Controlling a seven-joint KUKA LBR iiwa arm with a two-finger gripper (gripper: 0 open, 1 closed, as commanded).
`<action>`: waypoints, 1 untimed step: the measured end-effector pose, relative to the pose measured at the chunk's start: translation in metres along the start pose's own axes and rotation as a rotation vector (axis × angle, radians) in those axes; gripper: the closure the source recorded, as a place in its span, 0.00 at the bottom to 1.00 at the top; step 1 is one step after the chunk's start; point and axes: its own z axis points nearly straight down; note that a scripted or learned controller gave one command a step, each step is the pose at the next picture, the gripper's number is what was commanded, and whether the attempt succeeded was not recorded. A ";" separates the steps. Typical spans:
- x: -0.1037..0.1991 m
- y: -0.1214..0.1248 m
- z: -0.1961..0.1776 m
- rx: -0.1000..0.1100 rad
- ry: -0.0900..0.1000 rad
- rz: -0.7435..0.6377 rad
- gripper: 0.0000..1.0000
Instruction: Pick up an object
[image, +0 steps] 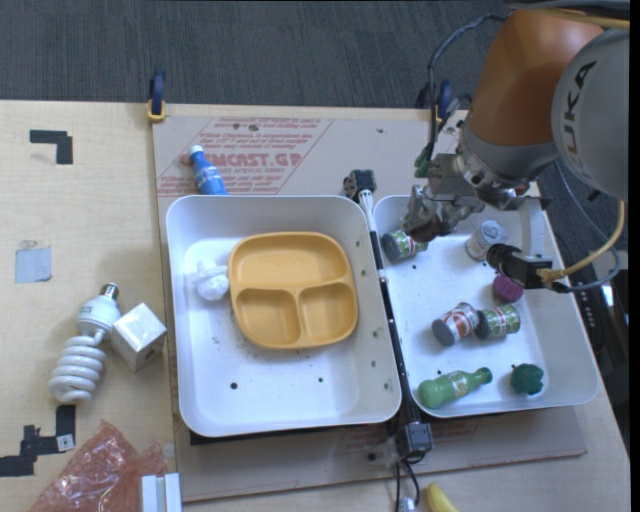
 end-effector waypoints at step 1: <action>0.051 0.059 -0.016 -0.001 0.000 -0.001 1.00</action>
